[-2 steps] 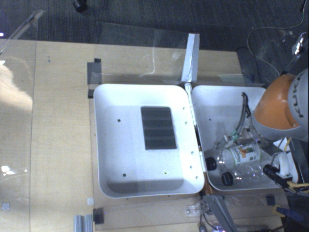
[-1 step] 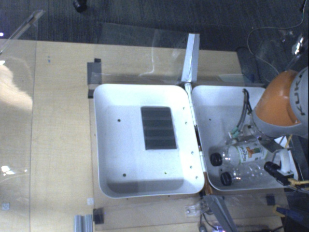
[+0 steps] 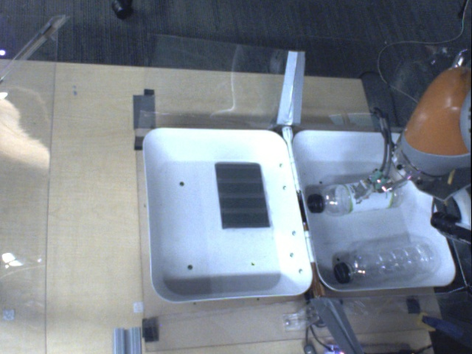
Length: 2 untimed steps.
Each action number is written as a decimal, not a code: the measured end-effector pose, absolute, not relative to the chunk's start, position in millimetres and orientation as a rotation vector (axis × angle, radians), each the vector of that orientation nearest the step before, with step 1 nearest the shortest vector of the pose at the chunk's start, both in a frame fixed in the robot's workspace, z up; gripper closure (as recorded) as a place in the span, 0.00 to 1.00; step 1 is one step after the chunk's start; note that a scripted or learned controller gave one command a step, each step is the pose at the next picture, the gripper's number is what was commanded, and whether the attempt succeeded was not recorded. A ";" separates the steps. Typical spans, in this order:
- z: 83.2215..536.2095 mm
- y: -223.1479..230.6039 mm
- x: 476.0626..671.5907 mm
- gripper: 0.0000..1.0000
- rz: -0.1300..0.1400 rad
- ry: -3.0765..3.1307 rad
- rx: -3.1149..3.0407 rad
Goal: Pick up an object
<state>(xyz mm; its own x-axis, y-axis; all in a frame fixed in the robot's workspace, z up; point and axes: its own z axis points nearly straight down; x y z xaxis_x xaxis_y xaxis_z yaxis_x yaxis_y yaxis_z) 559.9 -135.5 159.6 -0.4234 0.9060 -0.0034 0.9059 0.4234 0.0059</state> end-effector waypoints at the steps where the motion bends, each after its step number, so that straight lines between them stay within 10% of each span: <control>1: 233.5 -102.1 634.7 1.00 0.007 2.333 2.095; 2: 233.4 -102.1 634.6 0.00 0.006 2.333 2.096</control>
